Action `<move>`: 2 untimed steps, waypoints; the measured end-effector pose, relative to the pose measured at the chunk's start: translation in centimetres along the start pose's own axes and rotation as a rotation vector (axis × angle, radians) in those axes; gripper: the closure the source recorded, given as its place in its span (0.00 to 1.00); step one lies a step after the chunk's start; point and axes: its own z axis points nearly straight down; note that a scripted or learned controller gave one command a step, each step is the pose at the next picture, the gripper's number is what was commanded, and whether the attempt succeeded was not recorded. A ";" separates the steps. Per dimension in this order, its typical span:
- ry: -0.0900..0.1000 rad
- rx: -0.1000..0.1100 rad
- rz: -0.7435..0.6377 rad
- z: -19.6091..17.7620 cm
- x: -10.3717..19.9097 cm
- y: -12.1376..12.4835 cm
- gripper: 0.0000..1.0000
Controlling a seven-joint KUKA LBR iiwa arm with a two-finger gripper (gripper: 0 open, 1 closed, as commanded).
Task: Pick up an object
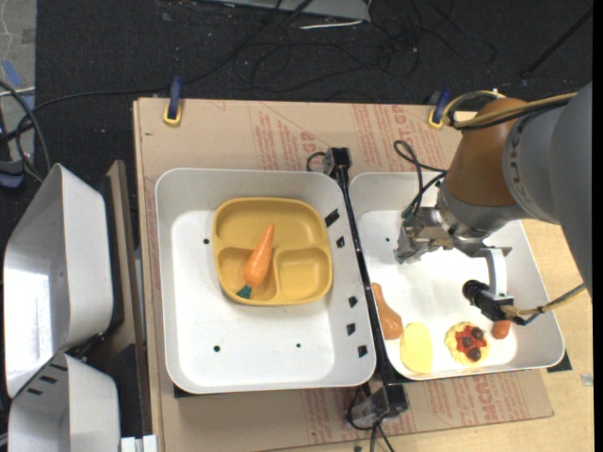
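Cardboard-topped bench [245, 135] with two white bins. Gripper [412, 245] hangs over the right-hand bin [443, 295]; jaw state cannot be told. Orange drumstick-shaped toy [384, 314] lies nearest, just camera-side of the jaws, long axis pointing roughly toward them.

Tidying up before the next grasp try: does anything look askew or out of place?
Only the toy carrot: it lies slantwise across a divider of the yellow plate in the left bin, straddling compartments.

bins [188, 347] [542, 342] 2 | plate [226, 219] 1 | carrot [259, 255] 1 | other food pieces [386, 316] [416, 347] [468, 342] 3
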 end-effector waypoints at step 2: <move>-0.001 -0.006 -0.005 -11.5 -0.4 0.8 1.00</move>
